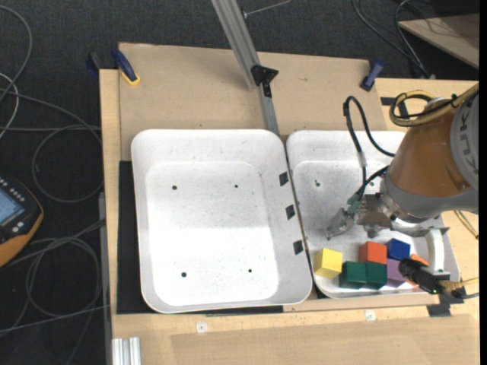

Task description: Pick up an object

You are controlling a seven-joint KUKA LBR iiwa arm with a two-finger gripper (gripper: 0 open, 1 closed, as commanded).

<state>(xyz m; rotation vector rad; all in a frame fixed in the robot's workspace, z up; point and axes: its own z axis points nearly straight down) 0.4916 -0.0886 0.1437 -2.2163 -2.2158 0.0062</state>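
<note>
Camera view: your pincer [340, 223] hangs spread and unladen in the right bin [319, 158].
You're at the approach step; the yellow block [329, 261] sits just below it, beside green [362, 274], orange [374, 252], blue and purple blocks. Next, lower over one.

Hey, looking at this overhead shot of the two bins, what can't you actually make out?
- Pincer in the camera view: small and partly under the arm's wrist, so open or shut is unclear.
- Purple block: partly covered by the blue block and orange block.
- Right bin: its far right side is covered by the arm.
- Green block: one piece or two cannot be told.
</note>
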